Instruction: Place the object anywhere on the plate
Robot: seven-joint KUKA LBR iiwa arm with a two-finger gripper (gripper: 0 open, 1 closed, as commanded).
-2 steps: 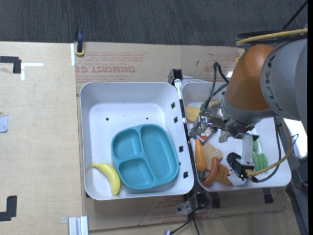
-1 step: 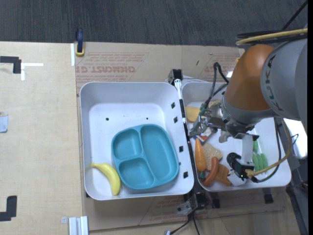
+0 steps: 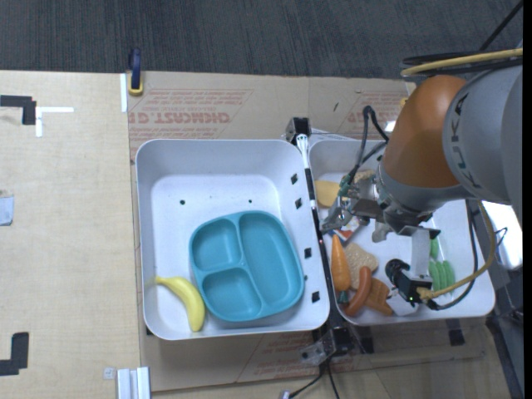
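red mirrored lettering is seen printed on the cardboard sheet (image 3: 193, 111) beyond the bins, but it cannot be read reliably.

Grey arm (image 3: 490, 131) with orange band reaching in from the right, wrist bent downward.

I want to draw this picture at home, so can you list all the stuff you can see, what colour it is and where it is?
bins: 2, white, side by side on the bench
plate: 1, blue with three sections, in the left bin
banana: 1, yellow, in the left bin, beside the plate's lower left
carrot: 1, orange, in the right bin near the divider
sausage: 1, reddish, right bin, front
bread slice: 1, tan, right bin, beside the carrot
yellow food piece: 1, right bin, back left; cannot tell what it is
green food: cannot count, right bin, right side
arm: 1, grey and orange, over the right bin
gripper: 1, low over the right bin
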